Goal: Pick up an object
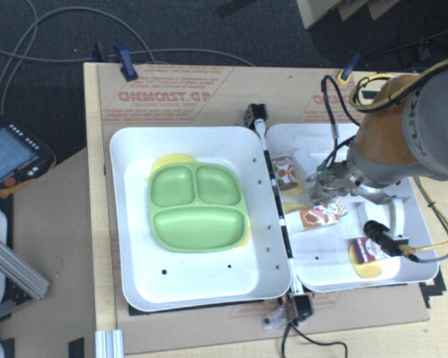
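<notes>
green divided plate fills the left bin, nearest the lens, over a yellow item. my hand is low in the right bin, among small packets: a red-and-white wrapper just below it, another to its left, and a yellow-backed item near the front corner. cannot tell if the hand is clenched or released. wrapper looks the likeliest target, since it lies closest.
</notes>
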`<state>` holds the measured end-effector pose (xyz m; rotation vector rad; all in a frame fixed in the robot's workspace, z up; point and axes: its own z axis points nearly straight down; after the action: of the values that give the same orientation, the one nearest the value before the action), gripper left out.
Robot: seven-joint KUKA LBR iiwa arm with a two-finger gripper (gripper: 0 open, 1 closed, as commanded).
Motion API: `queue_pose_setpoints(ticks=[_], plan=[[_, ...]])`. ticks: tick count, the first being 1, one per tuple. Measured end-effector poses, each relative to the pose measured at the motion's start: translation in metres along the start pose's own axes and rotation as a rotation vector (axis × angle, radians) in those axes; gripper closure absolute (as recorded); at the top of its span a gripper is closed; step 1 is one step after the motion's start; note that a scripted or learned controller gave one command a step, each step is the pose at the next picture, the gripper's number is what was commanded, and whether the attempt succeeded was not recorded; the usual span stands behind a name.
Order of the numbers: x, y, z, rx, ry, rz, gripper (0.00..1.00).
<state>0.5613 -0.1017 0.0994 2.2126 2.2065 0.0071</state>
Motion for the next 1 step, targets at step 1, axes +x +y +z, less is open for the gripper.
queue_pose_setpoints(ticks=[1], plan=[[-0.0766, 0.0202, -0.0749, 0.014, 0.007, -0.003, 1.0]])
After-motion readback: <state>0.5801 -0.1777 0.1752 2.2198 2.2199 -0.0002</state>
